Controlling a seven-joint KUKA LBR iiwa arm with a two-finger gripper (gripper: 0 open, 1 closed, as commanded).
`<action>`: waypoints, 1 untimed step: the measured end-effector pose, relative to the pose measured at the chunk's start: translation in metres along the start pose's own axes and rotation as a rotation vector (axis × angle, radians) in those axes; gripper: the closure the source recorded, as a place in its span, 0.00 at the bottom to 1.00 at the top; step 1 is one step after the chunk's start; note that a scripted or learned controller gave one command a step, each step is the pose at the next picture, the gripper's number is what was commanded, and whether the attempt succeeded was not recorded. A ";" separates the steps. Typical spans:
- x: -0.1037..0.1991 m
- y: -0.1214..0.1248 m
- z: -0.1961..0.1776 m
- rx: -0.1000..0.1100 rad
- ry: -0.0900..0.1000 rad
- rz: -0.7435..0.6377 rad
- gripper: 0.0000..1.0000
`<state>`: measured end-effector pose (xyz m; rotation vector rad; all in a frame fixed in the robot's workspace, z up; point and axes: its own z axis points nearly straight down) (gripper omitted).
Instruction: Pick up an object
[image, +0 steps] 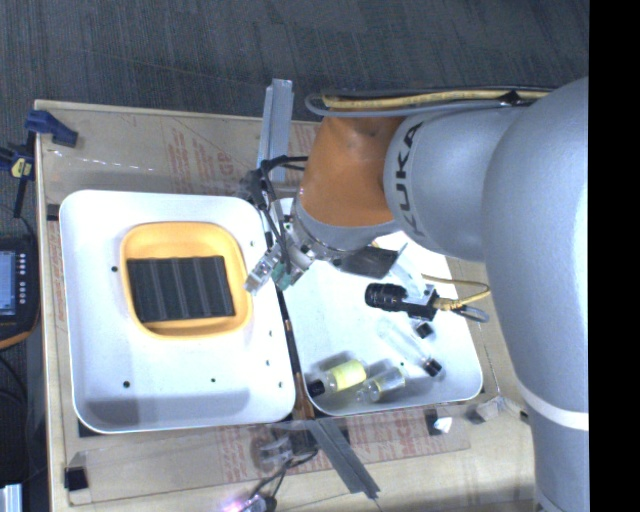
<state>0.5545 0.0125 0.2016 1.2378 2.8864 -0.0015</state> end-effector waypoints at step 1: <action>0.001 0.019 -0.076 0.001 0.001 0.410 1.00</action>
